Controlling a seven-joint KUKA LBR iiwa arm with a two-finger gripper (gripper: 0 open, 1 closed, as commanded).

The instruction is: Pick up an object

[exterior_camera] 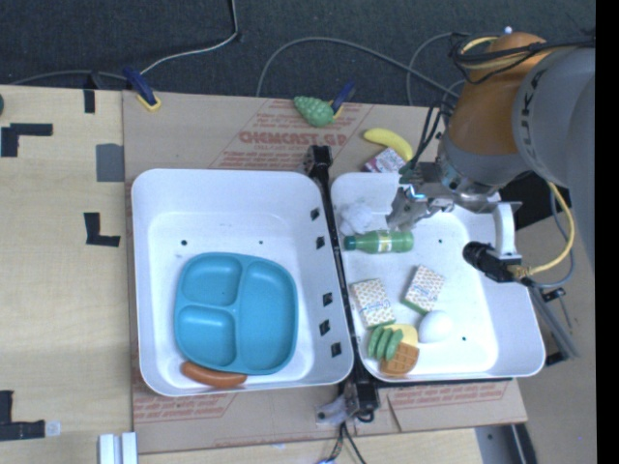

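My gripper hangs in the right bin, near its back left part, just above the right end of a green bottle that lies on its side. Nothing shows held in it. Closer to the front lie two patterned packets, a white egg-shaped object and a green and orange toy. A crumpled white item sits left of the gripper, by the bin's wall.
The left bin holds a blue divided plate and an orange sausage at its front edge. Behind the bins on the cardboard lie a banana, a green object and a small packet.
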